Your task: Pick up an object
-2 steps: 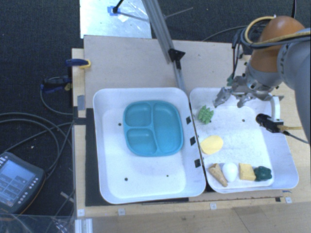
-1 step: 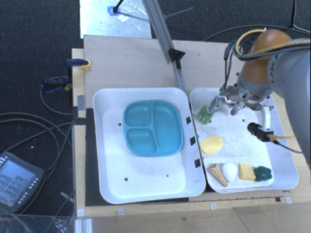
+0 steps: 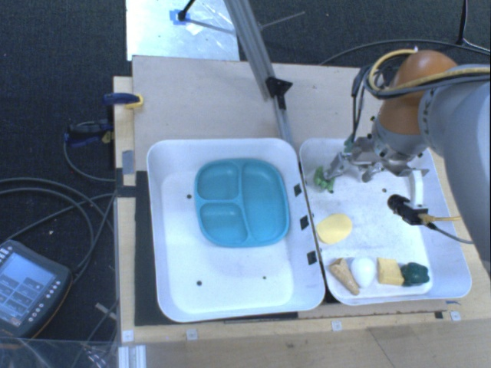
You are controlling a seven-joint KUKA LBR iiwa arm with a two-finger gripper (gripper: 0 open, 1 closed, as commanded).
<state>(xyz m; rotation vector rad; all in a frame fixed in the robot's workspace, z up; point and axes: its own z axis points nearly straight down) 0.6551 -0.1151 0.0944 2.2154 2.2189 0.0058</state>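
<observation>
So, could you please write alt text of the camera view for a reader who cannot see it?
A grey robot arm reaches in from the right, its gripper low at a small green object near the left wall of the right white bin. That bin also holds a yellow disc and a row of small food-like items. The left white bin holds a teal divided plate.

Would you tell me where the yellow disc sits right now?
The yellow disc lies in the right bin, near its left wall, above the cone and white egg.
</observation>
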